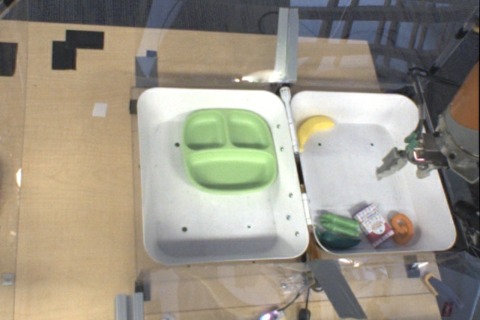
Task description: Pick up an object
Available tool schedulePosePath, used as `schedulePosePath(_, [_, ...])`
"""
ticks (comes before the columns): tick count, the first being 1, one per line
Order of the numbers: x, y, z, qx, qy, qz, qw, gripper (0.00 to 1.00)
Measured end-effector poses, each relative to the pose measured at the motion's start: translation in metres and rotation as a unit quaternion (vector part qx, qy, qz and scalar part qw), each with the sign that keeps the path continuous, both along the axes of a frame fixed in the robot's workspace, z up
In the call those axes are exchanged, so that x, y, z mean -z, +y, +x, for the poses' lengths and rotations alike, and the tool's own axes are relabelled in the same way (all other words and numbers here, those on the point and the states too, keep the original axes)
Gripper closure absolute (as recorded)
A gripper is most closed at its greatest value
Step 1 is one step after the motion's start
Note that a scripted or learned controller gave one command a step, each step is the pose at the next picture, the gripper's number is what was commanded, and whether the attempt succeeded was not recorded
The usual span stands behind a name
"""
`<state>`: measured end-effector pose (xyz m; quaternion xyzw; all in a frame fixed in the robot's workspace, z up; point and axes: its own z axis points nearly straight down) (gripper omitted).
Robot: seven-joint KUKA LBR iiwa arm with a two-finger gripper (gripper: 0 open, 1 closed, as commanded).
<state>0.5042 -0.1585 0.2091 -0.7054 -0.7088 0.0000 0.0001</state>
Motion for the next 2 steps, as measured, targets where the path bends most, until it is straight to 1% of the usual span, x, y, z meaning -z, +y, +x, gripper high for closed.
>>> schedulePosePath(1, [0.062, -0.047, -0.008, -0.005, 0.0, 0.0002, 1.0, 0.0])
schedulePosePath(2, [-0.053, -0.047, 0.039, -0.007, -0.002, -0.0009, 1.0, 0.0])
